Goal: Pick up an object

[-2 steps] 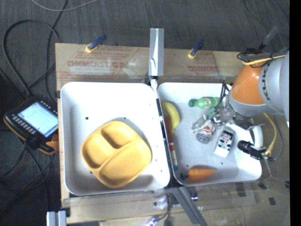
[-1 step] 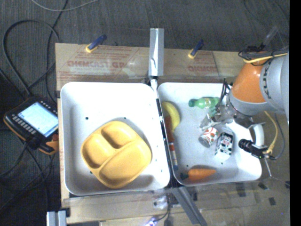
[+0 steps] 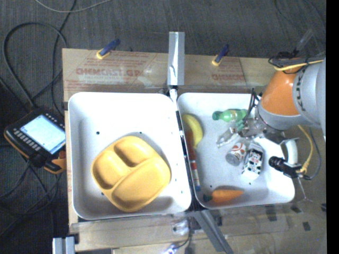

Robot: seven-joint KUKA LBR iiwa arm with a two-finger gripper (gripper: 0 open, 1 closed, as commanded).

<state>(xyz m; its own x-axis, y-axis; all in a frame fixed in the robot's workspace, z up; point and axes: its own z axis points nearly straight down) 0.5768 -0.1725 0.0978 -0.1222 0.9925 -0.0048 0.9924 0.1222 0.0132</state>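
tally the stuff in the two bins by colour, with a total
Yellow: 2, the divided plate and the banana
Green: 1, the bottle
Orange: 1, the carrot
White or silver: 2, the small can and the white toy car
Total: 6

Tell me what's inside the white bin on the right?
In the right bin: a banana, green bottle, small can, white toy car and carrot. The arm hides the bin's far right corner.
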